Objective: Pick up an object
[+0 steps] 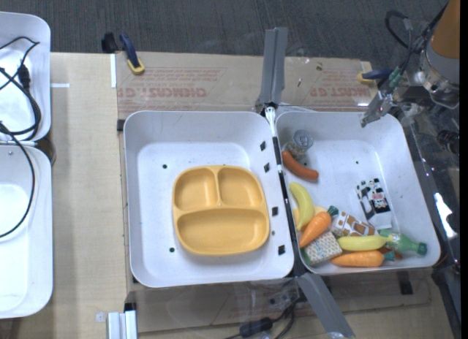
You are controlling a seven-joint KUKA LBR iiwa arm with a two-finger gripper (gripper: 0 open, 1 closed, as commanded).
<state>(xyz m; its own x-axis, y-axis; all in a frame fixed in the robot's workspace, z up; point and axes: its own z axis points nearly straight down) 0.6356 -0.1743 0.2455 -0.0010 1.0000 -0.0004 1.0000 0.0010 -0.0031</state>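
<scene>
We see the two-finger metal gripper [380,107] at the right white bin's [344,122] twelve-o'clock rim, its opening impossible to tell, while the orange plastic sausage [300,166] lies toward eight o'clock, long axis running ten-to-four.

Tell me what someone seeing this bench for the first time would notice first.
Probably the yellow divided plate, alone in the middle of the left bin. Next, the jumble of toy food crowding the near-left corner of the right bin: carrots, bananas, a small green bottle. The gripper hangs over that bin's far right edge.
</scene>
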